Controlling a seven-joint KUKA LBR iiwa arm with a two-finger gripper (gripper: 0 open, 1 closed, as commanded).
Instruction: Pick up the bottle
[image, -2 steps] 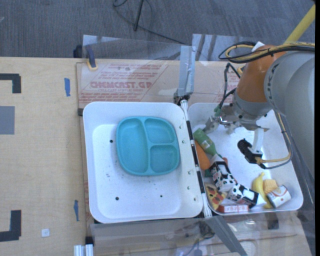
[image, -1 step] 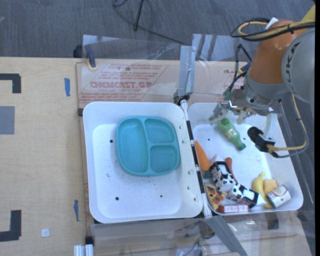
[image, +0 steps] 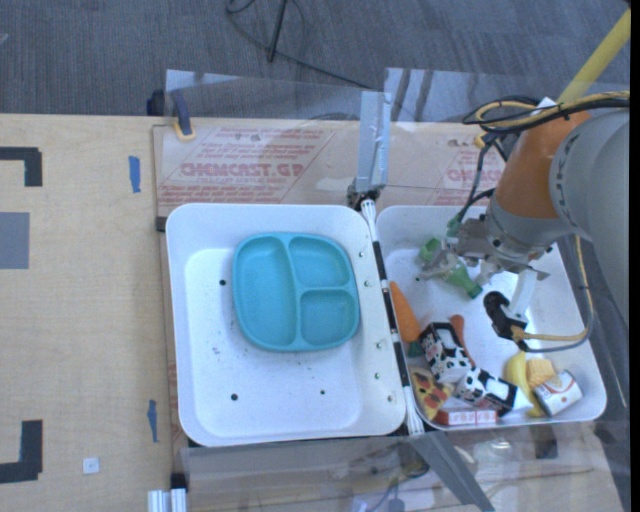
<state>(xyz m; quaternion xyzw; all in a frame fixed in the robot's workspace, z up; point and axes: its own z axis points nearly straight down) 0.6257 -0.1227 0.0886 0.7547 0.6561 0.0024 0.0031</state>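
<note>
Teal plastic catches the eye first in the camera view: a teal divided plate (image: 297, 292) lies in the middle of the left white bin (image: 195, 330), and nothing else shares that bin with it. The clutter is all in the right white bin (image: 583, 325). There the grey arm with the orange band (image: 530, 175) reaches down toward the bin's far edge, and its claw (image: 468, 258) sits low among some green toy pieces (image: 467, 281). From where I stand I cannot tell whether the claw is released or clenched, and I see nothing plainly gripped in it.

What I take for the bottle is the small white container with a reddish band (image: 560, 392), lying on its side in the near right corner of the right bin, just beside a yellow lump (image: 522, 372). A black-and-white spotted toy (image: 447, 355) and an orange carrot-shaped piece (image: 404, 312) lie along the bin's left edge.

By my reckoning the job is barely begun. The bottle rests on the bin floor, well apart from the claw, which is at the opposite end. Reaching it, closing on it and lifting are all left to do.
</note>
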